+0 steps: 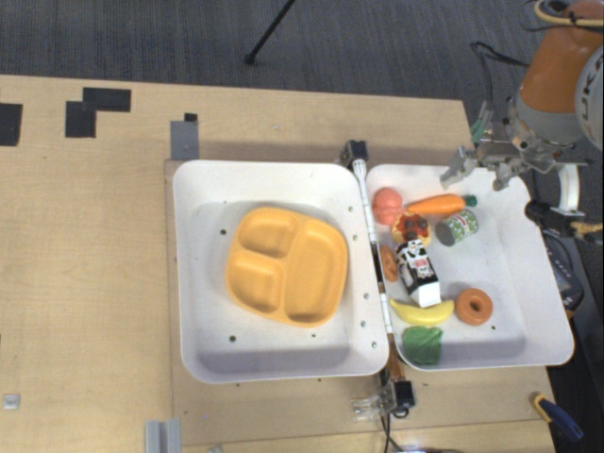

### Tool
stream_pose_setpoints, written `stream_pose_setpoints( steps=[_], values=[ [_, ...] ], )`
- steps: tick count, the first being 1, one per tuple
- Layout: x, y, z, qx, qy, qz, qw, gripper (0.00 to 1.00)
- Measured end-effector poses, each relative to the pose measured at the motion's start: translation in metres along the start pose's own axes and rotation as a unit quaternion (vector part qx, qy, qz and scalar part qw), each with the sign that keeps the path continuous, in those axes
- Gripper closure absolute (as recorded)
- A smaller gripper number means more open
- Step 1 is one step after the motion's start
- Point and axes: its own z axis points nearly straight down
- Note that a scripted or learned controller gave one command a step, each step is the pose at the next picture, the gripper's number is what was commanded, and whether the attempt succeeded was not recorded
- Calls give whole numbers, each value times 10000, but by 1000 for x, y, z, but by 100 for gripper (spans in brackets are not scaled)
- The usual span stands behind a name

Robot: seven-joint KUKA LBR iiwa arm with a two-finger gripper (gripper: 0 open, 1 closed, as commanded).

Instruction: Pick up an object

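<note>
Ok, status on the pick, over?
Tool over right bin's far edge, nothing held. Carrot nearest, lying beside can and peach. Yellow tray in left bin.

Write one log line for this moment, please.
hand: over right bin's far edge, holding nothing | carrot: in bin | tray: left bin

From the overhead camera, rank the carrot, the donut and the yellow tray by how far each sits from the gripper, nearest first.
1. Carrot: far end of the right bin, just below the gripper.
2. Donut: near end of the right bin, well below the gripper.
3. Yellow tray: middle of the left bin, across the divider.
</note>
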Motion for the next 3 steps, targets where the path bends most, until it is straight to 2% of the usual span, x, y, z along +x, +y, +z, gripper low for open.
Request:
stream_pose_setpoints(
  steps=[1, 2, 3],
  values=[
    [42, -19, 114, 18, 16, -1397, 9902, 0],
    [43, -17, 103, -17, 10, -1409, 9900, 100],
    [92, -55, -1, -19, -1, -2121, 9772, 100]
  ],
)
